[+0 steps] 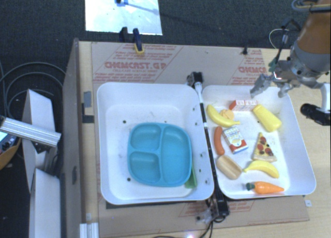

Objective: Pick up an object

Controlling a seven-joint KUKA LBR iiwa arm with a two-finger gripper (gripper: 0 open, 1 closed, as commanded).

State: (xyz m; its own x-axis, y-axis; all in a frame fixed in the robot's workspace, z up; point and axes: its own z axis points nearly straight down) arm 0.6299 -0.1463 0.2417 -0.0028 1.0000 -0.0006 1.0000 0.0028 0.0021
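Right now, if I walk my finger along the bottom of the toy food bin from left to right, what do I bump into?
Hot dog bun → lower banana → carrot, lying nearest the bin's front edge.

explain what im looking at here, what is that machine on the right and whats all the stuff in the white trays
One camera looks down at a slant on a bench with two shallow white bins. The machine at the right is a robot arm, grey with an orange band, ending in a two-finger pincer for picking things up. It hangs over the far edge of the right bin with nothing between its fingers, which look spread apart.

The right bin holds toy food: two bananas, a yellow bottle, a pizza slice, a carrot, a sausage, a bread roll and a small carton. The left bin holds a blue divided plate.
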